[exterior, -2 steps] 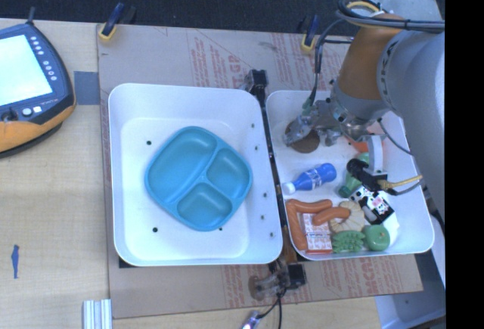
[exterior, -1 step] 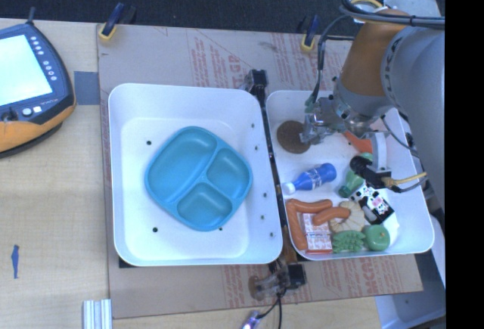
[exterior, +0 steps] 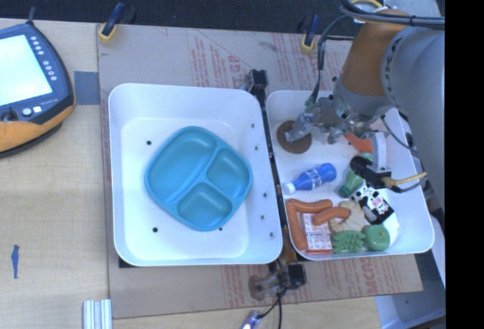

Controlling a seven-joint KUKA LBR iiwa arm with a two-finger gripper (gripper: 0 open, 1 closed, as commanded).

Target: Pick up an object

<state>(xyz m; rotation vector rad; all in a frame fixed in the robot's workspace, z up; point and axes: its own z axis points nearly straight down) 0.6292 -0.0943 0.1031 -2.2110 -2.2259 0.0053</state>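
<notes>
Two shallow white bins sit side by side on the pale wooden bench (exterior: 53,199), on a sheet of brown cardboard (exterior: 189,55) held by clamps along its far edge. Beyond the bench the floor is dark carpet. A teach pendant (exterior: 26,85) with a bright screen and orange casing rests at the bench's left end.

Over in the left bin (exterior: 125,169), a blue divided plate (exterior: 198,178) lies flat, turned at an angle to the bin's walls. The right bin (exterior: 412,233) is the busy one. A small blue bottle (exterior: 310,178) lies on its side, long axis running left to right and tilted slightly up toward the right, white cap end pointing left toward the divider. Nearer the front there's an orange-red sausage shape (exterior: 310,208) lying roughly left to right, a red and white packet (exterior: 316,233) just beneath it, green toys (exterior: 363,239) at the front right, and a black and white cow-patterned piece (exterior: 372,203) beside them.

Now the arm (exterior: 378,63), grey with its orange band, reaches down into the far end of the right bin. The pincer (exterior: 314,125) hangs just above a round brown object (exterior: 293,137) at the bin's back left, and I cannot tell how wide it stands, nor whether it touches the brown piece.
</notes>
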